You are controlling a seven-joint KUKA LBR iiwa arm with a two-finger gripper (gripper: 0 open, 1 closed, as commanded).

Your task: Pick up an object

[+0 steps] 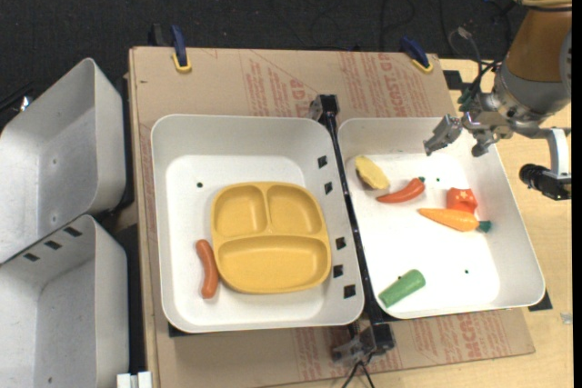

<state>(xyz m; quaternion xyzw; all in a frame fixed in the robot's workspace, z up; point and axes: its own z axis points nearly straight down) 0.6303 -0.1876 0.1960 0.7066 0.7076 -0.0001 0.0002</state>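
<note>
The claw (459, 134) hovered with fingers spread and nothing between them over the far edge of the right white bin (509, 273). That bin held five small plastic foods, judged light, stiff and slippery: one yellow piece (371, 173), one red chilli (401, 192), one red pepper (461, 199), one orange carrot (449, 219) (best pinched across its middle) and one green cucumber (402, 287).

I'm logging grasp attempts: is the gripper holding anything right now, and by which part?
Nothing is held. The gripper hovers open over the right bin's far edge, with nothing between its fingers; the chili pepper and carrot lie apart from it.
</note>
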